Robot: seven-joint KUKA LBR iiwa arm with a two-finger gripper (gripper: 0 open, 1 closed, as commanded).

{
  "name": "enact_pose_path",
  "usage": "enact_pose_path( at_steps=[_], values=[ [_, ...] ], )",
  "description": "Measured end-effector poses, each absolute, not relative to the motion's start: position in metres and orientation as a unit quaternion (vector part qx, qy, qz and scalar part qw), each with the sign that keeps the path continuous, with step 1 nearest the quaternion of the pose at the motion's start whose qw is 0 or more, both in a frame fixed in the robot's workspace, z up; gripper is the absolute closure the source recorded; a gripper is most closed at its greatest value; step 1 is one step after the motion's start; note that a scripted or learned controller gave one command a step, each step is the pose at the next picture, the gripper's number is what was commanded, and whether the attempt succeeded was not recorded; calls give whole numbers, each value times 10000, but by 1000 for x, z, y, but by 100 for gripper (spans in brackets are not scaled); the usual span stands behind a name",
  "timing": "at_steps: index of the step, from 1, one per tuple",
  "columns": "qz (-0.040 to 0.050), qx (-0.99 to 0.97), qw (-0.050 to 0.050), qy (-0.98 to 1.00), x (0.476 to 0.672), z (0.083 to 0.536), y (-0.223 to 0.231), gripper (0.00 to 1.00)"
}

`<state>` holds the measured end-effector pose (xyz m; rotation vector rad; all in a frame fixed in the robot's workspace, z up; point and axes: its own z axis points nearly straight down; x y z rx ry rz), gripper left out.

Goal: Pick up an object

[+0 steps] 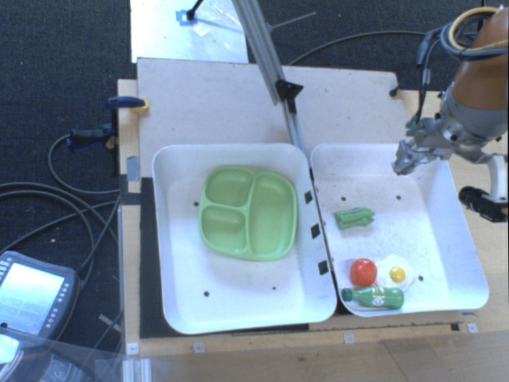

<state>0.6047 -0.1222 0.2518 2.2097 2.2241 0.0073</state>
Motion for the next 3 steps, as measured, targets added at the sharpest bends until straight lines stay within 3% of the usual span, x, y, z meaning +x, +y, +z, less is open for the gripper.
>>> enact_pose_path(
  at_steps=[3],
  values=[
    [9,7033,-9,7109,570,252,37,100]
  ],
)
